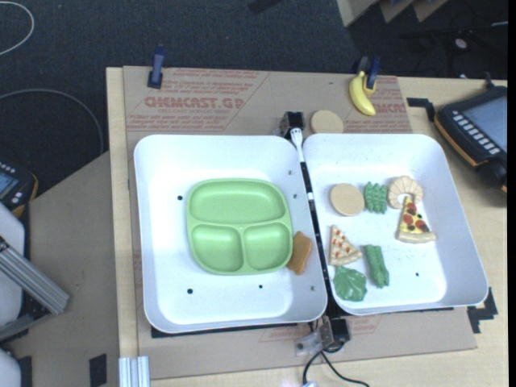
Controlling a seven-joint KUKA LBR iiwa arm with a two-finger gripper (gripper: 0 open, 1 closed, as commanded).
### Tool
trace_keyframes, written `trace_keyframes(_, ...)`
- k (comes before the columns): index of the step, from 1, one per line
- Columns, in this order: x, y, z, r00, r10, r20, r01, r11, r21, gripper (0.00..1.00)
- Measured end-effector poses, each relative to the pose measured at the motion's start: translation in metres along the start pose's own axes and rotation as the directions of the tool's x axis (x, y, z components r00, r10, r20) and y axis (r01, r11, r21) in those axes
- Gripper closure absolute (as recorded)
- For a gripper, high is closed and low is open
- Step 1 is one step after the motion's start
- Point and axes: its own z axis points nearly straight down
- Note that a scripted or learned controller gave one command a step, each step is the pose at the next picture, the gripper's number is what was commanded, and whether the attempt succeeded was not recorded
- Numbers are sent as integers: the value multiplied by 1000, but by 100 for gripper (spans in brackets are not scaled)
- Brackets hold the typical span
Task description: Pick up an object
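The right bin [451, 216] holds the likely targets: two pizza slices, a round cracker [347, 199], a pastry and green vegetable pieces. Measured from the cracker, the nearer pizza slice [343, 246] lies just below it, with its long axis running up and down the bin. A brown piece [301, 252] sits across the divider, beside the green tray [239, 224]. Whether the jaws are open cannot be told.

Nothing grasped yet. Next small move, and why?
Probably bring the arm in over the right bin and line up above the right-hand pizza slice. It lies flat, nearest the side the arm reaches in from, with bare floor below and to its right; the left-hand items are packed closer together.
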Motion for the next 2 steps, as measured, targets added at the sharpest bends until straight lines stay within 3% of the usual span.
trace_keyframes(1, -1, 1, -2, 1000, 3, -2, -3, 1000, 13, 100)
trace_keyframes(2, -41, 2, 160, 1000, 9, -8, -8, 1000, 30, 100)
